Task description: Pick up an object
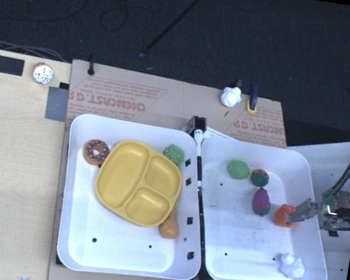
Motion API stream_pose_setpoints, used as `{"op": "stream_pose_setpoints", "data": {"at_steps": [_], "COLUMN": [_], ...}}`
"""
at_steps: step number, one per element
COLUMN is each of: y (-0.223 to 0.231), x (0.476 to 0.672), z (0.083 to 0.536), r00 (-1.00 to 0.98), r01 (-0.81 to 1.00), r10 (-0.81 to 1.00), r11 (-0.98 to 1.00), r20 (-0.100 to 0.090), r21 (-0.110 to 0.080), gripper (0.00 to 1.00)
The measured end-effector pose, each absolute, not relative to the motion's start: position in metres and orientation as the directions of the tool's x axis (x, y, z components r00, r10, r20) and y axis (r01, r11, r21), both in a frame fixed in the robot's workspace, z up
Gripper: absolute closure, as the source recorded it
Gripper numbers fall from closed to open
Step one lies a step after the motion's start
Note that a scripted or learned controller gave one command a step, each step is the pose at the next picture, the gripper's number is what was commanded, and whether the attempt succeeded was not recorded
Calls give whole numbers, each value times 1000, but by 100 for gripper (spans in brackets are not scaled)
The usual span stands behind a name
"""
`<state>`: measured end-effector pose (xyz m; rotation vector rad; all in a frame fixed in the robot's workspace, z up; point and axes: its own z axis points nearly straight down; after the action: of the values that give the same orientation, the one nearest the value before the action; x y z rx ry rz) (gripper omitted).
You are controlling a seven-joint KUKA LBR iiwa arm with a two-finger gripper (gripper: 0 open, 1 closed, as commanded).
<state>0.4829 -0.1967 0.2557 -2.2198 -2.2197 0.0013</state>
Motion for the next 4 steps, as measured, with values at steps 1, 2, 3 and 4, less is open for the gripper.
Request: {"op": "stream_pose_setpoints", "data": {"at_steps": [1, 2, 3, 4], "y": [-212, -212, -185, -174], "x": [529, 527, 639, 524], "z": [253, 263, 236, 379], "r00": [-7, -5, -5, 4], "r01": [1000, 1000, 1000, 1000], "r10": [1000, 1000, 1000, 1000], "r11": [7, 5, 5, -4], "r20": [-1, 2, -1, -1], "r21": [1, -1, 6, 10], "gripper": [0, 100, 100, 100]}}
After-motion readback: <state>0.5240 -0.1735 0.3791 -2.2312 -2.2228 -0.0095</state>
